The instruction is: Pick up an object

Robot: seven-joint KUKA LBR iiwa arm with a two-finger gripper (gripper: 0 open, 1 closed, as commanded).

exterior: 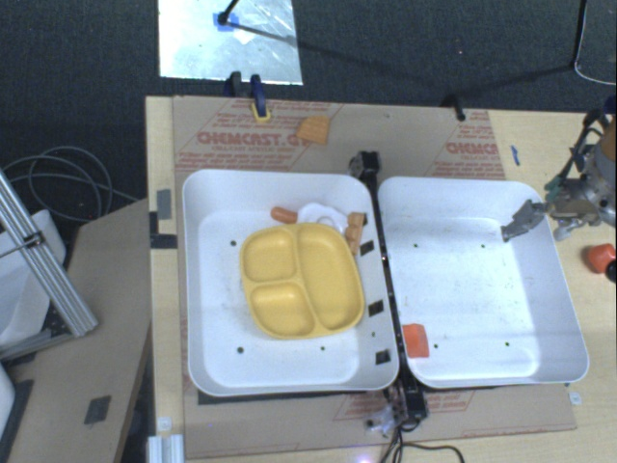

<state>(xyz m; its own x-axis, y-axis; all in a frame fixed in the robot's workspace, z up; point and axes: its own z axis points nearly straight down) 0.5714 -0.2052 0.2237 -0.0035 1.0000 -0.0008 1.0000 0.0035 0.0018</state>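
A yellow divided plate (pixel 300 280) lies in the left bin (pixel 214 355). Behind it sit a small orange sausage-shaped piece (pixel 283 215), a white object (pixel 318 215) and a tan block (pixel 355 228). An orange block (pixel 415 340) rests at the front left corner of the right bin (pixel 549 355). My gripper (pixel 525 220) hangs over the right bin's far right edge, well away from every object, and nothing shows between its fingers.
A tan piece (pixel 313 128) lies on the cardboard behind the bins. A red-orange object (pixel 600 256) sits on the bench right of the right bin. Black clips line the seam between the bins. Cables and a metal frame stand at the left.
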